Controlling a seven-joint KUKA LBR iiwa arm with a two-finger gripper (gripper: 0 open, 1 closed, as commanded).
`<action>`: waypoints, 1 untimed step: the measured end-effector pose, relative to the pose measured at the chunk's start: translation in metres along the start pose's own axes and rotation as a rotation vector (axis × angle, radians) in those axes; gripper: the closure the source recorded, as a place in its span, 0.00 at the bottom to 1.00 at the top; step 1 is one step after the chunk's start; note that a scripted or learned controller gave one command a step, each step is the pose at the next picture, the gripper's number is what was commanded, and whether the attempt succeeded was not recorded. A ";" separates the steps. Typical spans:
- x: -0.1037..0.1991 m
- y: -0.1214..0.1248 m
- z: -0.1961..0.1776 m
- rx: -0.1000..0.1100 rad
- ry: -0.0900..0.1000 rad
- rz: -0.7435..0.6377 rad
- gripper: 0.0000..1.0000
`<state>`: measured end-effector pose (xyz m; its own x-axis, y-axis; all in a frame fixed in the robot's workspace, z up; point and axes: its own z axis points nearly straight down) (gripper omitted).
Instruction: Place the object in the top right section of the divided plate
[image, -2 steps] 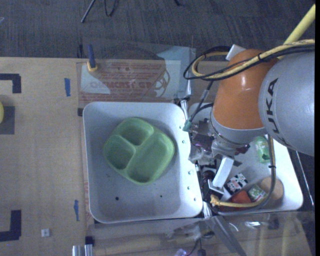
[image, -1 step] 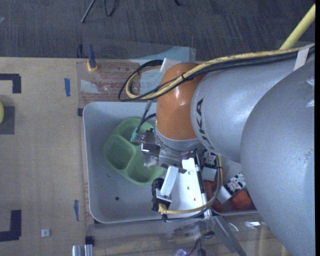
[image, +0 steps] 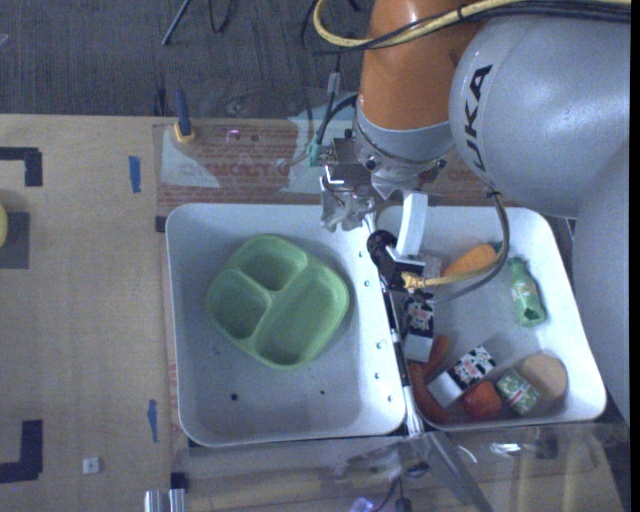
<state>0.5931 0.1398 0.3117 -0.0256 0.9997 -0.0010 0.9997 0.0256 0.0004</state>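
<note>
1. Arm: a grey KUKA arm w/ an orange band is seen reaching in from the right, wrist over the far rims of both bins.
2. Gripper (image: 345, 212): positioned at the far rim of the left bin (image: 200, 400), close to that bin's far-right corner and just beside the shared wall betw. the bins. Whether it is parted or closed cannot be told from this angle. Nothing is seen gripped.
3. Divided plate (image: 280, 300): green, 3 sections, lying flat approx. mid-floor of the left bin, turned at a slant to the bin walls. It is set apart from the gripper, towards the near-left of it.
4. Task object: which item is meant cannot be told. All loose items are seen in the right bin (image: 585, 385):
   - orange carrot-like item (image: 470, 262), near the far rim;
   - green packet (image: 525, 296), by the right wall;
   - cow-print carton (image: 419, 318), against the shared wall;
   - second cow-print carton (image: 470, 367), towards the near rim;
   - red round item (image: 482, 401), green box (image: 516, 391) and beige round item (image: 547, 374), grouped at the near-right corner.
5. Cable (image: 455, 283): a thin lead is seen looping from the wrist area over the far part of the right bin.
6. Bench (image: 80, 330): light wood; blue tape marks and black corner marks are noted left of the left bin.
</note>
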 end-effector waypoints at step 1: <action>0.083 -0.039 0.092 0.005 0.000 -0.017 1.00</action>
<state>0.5517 0.2216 0.2198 -0.0427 0.9991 -0.0008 0.9991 0.0427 -0.0041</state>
